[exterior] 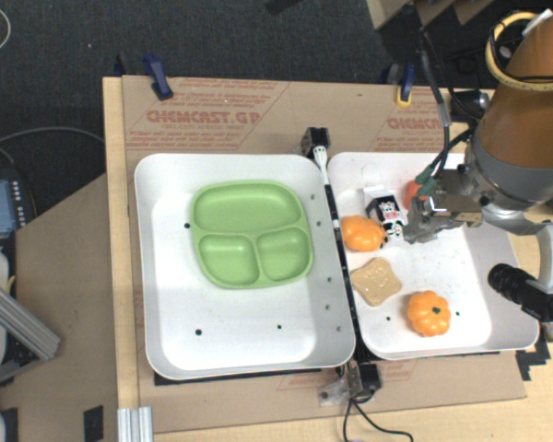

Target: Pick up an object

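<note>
1. My fingers (413, 228) hang low in the right bin (470, 334), near its far left corner; I cannot tell whether they are apart or together.
2. Just beside them lie a small black-and-white object (384, 211) and an orange fruit (361, 233); a tan toast piece (377, 281) and a small pumpkin (429, 313) sit nearer the front edge.
3. The risk, as I judge it: the crowded things could get nudged, or the round fruit could roll away from my grip.
4. The green plate (252, 233) fills the left bin (166, 320).

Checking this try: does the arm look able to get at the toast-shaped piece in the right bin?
Probably yes. The toast piece lies flat and uncovered, apart from both orange toys, and the gripper hangs just above and to its right.
</note>
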`<state>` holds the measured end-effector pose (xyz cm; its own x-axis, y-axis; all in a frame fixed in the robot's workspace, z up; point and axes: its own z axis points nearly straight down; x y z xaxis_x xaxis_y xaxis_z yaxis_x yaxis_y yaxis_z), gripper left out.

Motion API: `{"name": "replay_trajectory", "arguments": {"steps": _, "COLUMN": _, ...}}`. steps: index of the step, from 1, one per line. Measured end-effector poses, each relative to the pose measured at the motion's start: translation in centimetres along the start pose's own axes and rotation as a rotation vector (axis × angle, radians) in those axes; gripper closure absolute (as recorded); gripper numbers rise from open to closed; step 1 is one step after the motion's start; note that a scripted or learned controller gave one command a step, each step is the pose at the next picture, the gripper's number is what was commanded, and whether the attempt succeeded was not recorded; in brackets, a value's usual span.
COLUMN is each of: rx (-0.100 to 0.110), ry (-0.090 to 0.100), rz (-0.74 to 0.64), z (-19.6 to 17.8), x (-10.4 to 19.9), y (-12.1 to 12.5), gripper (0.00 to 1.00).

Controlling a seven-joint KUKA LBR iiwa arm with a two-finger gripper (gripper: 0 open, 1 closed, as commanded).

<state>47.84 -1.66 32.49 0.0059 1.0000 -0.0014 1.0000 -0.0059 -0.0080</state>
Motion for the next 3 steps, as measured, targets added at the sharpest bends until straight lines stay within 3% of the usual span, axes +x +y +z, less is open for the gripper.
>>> {"name": "replay_trajectory", "arguments": {"steps": 1, "rx": -0.001, "ry": 0.001, "rz": -0.002, "z": 4.9, "x": -2.2, "y": 0.1, "gripper": 1.00}}
{"name": "replay_trajectory", "arguments": {"steps": 2, "rx": -0.001, "ry": 0.004, "rz": -0.011, "z": 8.9, "x": 2.6, "y": 0.1, "gripper": 1.00}}
{"name": "replay_trajectory", "arguments": {"steps": 3, "rx": -0.003, "ry": 0.004, "rz": -0.014, "z": 10.2, "x": 10.5, "y": 0.0, "gripper": 1.00}}
